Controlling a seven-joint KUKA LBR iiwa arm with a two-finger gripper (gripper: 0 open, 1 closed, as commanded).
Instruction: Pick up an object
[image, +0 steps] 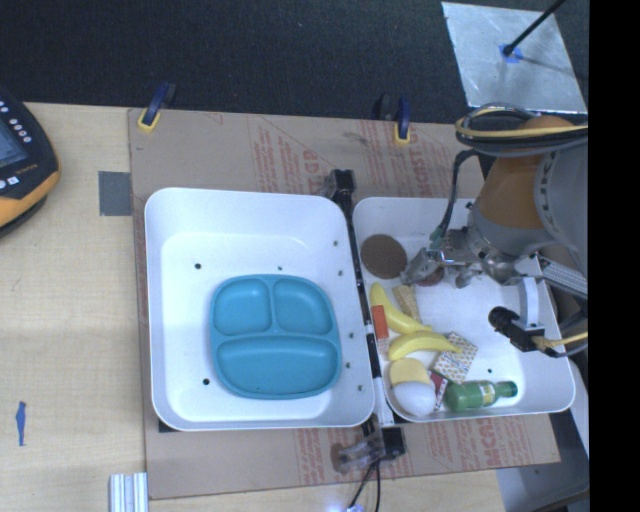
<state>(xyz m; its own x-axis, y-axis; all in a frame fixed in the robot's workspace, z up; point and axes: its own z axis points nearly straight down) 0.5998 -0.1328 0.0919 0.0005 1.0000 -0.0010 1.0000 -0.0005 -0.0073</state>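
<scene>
The right bin (545, 395) holds a brown round disc (383, 255), two yellow bananas (405, 322), a white egg-like ball (414, 397), a green bottle (478, 394) lying on its side and a small patterned packet (457, 357). My gripper (432, 265) hangs over the upper middle of this bin, just right of the brown disc. I see nothing between its fingers.
The left bin (170, 300) holds a blue divided plate (275, 335). A cardboard sheet (250, 150) lies under both bins, held by clamps at its far edge. A yellow and black pendant (20, 160) rests at the far left of the bench.
</scene>
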